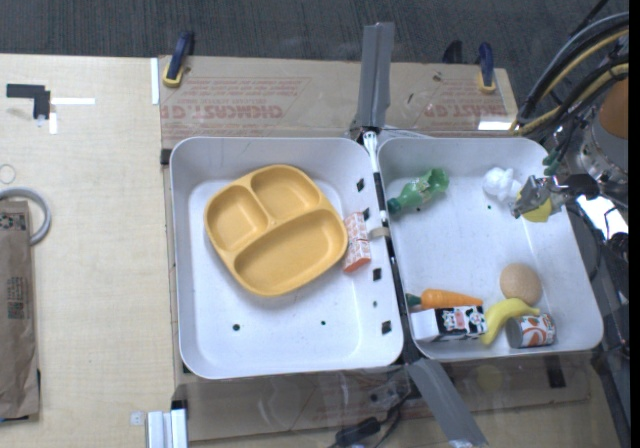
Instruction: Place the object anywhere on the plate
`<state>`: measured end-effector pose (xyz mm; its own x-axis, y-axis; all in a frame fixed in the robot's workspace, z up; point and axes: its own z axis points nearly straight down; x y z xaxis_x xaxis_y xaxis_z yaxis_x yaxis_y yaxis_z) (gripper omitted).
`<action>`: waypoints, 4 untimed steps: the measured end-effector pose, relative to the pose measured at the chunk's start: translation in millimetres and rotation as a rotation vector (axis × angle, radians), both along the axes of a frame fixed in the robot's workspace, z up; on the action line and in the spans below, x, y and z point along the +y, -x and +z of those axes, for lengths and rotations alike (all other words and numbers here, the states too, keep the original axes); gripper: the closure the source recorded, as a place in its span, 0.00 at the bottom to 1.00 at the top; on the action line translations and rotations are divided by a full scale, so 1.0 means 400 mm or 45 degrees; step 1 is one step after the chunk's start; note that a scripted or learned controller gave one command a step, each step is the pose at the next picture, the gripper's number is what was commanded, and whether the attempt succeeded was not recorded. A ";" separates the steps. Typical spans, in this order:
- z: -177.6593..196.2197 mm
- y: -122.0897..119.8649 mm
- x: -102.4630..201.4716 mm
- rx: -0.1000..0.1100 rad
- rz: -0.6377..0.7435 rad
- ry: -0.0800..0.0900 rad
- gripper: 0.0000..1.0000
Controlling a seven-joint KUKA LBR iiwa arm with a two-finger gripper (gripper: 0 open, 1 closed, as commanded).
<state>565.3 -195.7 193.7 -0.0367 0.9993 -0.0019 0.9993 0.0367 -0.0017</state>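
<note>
Gripper (535, 198) sits at the far right of the right bin (450, 236), over its right wall, with a small yellow object (538, 210) showing at its tip; whether that piece is clamped between the fingers cannot be told from this slant, nor whether they are apart or together. Arm (610, 126) enters from the right edge, wrist angled left and down toward the bin, cables looping above it.

Just left of the gripper lies a white crumpled item (499, 182). Farther left, near the bin's far-left corner, a green toy (420, 190) lies tilted. Along the near side: a carrot (450, 298) beside a small black-and-white carton (448, 322), a banana (505, 316) touching the carton, a tan egg-shaped item (520, 283) just beyond the banana, and a small can (531, 332) at the near right corner.

Yellow plate (275, 228), three compartments, rests in the left bin (290, 336), toward its far half, tilted diagonally. An orange-and-white packet (357, 242) lies just beside the plate's right rim, against the bin's right wall.

Both bins sit on cardboard (260, 96) held by blue clamps (180, 56).
</note>
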 end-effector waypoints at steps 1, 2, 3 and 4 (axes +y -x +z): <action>-0.020 0.040 0.165 0.001 0.109 -0.001 1.00; -0.007 0.037 0.342 0.002 0.189 -0.001 1.00; 0.023 0.094 0.514 0.003 -0.034 0.000 1.00; 0.205 0.060 0.642 0.001 -0.316 0.003 1.00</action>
